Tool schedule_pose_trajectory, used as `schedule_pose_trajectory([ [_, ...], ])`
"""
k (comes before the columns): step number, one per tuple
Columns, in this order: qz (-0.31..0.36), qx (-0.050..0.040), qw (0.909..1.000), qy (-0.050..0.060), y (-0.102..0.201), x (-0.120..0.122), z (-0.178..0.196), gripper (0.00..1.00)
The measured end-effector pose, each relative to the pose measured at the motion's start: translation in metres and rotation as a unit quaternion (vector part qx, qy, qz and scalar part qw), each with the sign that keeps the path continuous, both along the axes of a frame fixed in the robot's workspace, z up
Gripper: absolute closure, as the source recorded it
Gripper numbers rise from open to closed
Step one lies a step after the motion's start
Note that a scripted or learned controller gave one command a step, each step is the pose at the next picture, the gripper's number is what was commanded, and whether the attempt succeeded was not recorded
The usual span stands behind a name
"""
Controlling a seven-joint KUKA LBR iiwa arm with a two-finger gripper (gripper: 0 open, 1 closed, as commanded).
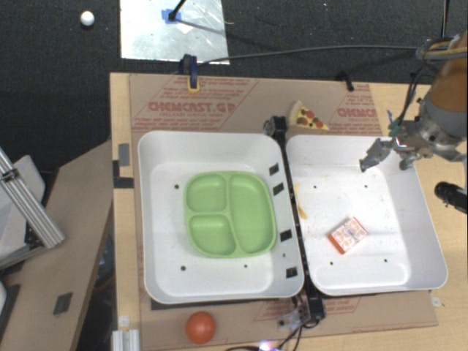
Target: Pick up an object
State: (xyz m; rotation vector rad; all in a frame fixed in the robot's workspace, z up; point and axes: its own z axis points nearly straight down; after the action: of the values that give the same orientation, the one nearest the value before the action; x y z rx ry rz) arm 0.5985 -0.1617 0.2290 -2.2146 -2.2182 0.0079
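Camera view from above, looking down at a slant on both bins, and the arm (pixel 447 101) comes in from the right with most of its body cut off by the frame edge, the orange band just peeking at the top. Its gripper (pixel 387 156) hangs over the upper right corner of the right bin (pixel 409 269), two grey fingers (pixel 371 158) splayed apart with nothing between them, so the pincer is wide and carrying nothing. How high it sits above the bin floor is hard to judge from this angle. Lower down in that same bin lies a small orange and white box (pixel 347 235), tilted, well apart from the gripper; its print is too small to read. A thin orange sliver (pixel 301 211) rests near the bin's left wall, too tiny to identify. Over in the left bin (pixel 157 269), a green divided tray (pixel 229 213) sits flat in the middle. Behind the bins, on the cardboard sheet (pixel 219 104), a pizza slice toy (pixel 308 117) lies just beyond the right bin's rim. Down front, an orange ball (pixel 200 327) sits on the bench, and a tangle of wires at the bottom edge is partly cut off.
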Motion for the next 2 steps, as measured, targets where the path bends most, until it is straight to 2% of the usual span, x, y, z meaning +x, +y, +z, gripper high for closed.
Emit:
schedule_pose_trajectory([
  [1, 0.001, -0.0009, 1.0000, -0.005, 0.000, 0.002, 0.006, 0.00],
  [2, 0.000, -0.0004, 1.0000, -0.002, 0.002, -0.003, -0.056, 0.00],
])
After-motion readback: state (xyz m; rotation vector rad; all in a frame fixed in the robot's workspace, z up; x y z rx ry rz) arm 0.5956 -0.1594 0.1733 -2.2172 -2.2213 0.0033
